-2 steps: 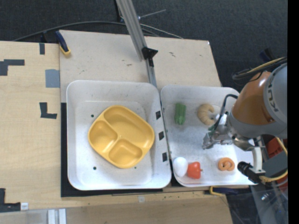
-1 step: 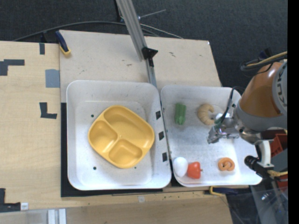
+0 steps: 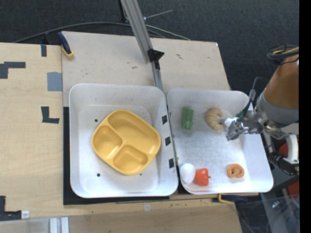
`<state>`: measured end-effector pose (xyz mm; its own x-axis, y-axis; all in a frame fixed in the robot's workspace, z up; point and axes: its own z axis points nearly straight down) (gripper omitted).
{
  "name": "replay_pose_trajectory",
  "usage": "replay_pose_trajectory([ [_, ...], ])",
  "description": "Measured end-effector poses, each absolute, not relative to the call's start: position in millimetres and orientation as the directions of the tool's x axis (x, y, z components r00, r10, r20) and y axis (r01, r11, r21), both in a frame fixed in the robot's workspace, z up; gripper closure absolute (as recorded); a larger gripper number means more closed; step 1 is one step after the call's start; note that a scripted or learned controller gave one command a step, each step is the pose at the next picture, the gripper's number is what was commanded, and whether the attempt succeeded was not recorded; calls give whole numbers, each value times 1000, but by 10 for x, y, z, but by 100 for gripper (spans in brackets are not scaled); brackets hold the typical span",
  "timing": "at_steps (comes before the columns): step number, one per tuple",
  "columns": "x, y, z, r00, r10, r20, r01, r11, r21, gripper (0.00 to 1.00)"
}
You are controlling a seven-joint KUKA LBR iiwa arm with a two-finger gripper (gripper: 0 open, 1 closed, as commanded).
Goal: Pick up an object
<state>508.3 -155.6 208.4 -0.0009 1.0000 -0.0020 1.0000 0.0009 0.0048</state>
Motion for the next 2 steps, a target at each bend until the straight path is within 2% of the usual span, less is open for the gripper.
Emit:
replay_pose_trajectory([
  [1, 5056, -1591, 2521, -1, 1000, -1, 1000, 1, 4, 100],
  [2, 5139, -1025, 2549, -7, 1000, 2, 1000, 7, 0, 100],
])
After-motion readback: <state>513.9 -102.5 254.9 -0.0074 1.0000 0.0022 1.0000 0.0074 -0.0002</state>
